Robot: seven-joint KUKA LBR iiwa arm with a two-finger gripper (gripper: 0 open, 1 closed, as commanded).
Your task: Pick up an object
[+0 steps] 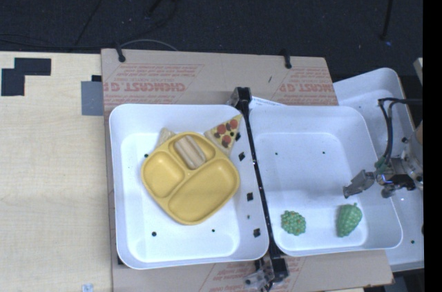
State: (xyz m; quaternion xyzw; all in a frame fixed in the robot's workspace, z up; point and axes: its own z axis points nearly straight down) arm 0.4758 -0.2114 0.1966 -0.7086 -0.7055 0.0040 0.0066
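Two white bins sit side by side on the table (55, 180), over a cardboard sheet (207, 80).

Left bin (131, 228): a yellow divided plate (193, 187) lies at its centre. A tan bread-like piece (191, 150) rests in the plate's 12 o'clock compartment. A pizza slice (226, 132) lies at the plate's 1 o'clock, touching its rim and close to the divider between the bins.

Right bin (311, 146): a small green bumpy cluster (293, 222) sits at 6 o'clock. A larger green grape-like bunch (349, 219) sits at 5 o'clock, apart from the first.

The hand (376, 180) is at the right bin's 3 o'clock edge, above the larger bunch and not touching it. Nothing is visibly between its fingers; I cannot tell how far they are spread.
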